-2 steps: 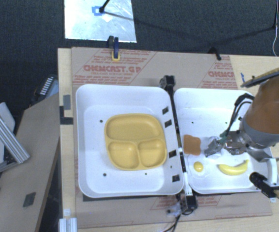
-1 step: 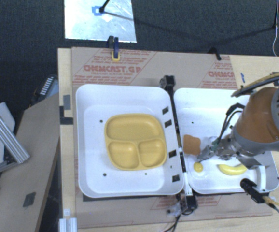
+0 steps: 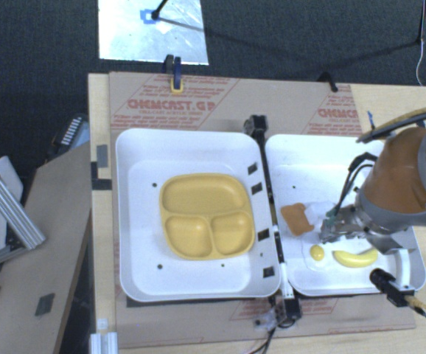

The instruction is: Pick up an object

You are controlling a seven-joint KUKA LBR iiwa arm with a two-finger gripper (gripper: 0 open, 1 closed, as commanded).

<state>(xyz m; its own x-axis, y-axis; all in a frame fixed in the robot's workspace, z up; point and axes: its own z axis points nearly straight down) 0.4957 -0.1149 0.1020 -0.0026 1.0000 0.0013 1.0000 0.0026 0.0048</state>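
Camera view: I am seeing the gripper (image 3: 329,228) hovering in the right bin (image 3: 301,153), grip state unclear, near the banana (image 3: 354,257), lemon (image 3: 316,253) and brown toast piece (image 3: 297,218).

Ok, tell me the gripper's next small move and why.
Probably lower straight down. The gripper hangs in the right white bin between the brown toast-shaped piece and the yellow plastic banana, with nothing seen between its fingers.

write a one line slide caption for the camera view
Gripper low in the right bin beside a brown piece, small yellow ball and banana; yellow divided tray in the left bin.
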